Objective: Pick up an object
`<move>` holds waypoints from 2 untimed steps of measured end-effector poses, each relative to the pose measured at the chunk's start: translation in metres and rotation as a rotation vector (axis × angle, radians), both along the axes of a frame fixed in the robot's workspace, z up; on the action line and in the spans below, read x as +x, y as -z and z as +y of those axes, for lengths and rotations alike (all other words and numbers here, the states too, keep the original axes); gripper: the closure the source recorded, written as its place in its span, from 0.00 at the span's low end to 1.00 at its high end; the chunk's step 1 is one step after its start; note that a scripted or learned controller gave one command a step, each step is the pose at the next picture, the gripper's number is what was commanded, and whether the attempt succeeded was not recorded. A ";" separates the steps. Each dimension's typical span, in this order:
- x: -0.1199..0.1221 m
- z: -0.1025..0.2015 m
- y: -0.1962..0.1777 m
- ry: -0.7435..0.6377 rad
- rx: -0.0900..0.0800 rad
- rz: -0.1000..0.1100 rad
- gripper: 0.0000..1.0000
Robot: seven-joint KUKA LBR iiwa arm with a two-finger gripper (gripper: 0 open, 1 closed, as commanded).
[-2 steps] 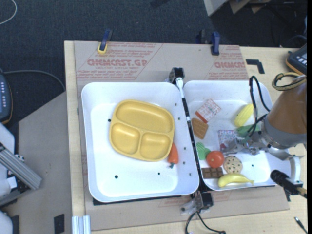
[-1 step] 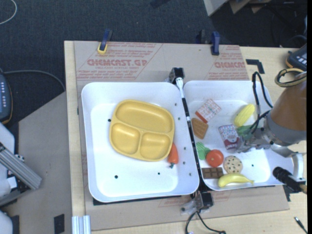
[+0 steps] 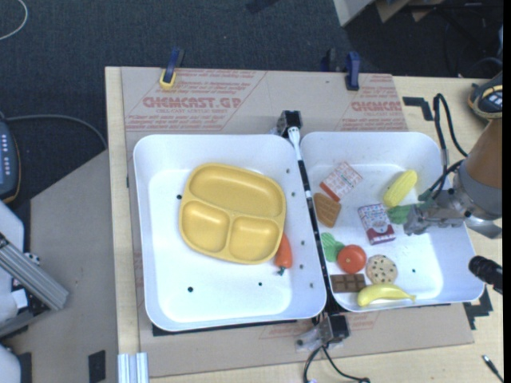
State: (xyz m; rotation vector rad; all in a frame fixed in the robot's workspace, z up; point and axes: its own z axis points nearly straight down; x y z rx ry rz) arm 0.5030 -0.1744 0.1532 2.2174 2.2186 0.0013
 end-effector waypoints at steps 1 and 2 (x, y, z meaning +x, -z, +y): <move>0.008 0.008 -0.056 -0.001 0.000 -0.003 1.00; 0.008 0.007 -0.072 0.000 0.000 -0.001 1.00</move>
